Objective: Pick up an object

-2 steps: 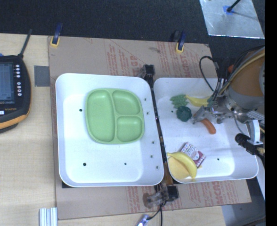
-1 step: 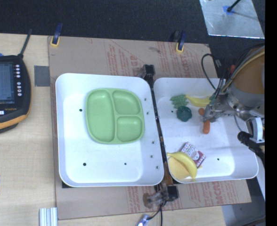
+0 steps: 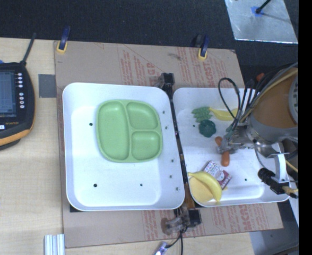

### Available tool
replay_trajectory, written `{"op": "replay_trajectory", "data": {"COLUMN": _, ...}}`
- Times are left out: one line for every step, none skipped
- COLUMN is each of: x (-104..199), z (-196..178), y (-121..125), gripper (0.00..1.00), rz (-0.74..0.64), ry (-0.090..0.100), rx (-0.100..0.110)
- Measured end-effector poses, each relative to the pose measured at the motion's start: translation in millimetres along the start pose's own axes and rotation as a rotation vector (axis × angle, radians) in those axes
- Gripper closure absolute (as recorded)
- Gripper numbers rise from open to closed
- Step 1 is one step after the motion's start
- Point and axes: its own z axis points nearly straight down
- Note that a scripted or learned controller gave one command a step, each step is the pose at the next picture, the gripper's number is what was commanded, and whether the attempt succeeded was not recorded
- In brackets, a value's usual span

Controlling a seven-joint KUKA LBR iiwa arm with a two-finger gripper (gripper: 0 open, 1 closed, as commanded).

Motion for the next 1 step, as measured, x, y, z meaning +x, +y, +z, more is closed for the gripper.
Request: {"op": "replay_trajectory", "data": {"x": 76.4, "z": -98.5, "y": 20.4, "gripper": 1.0, "rz": -0.002, "ry": 0.003, "rx": 0.004}}
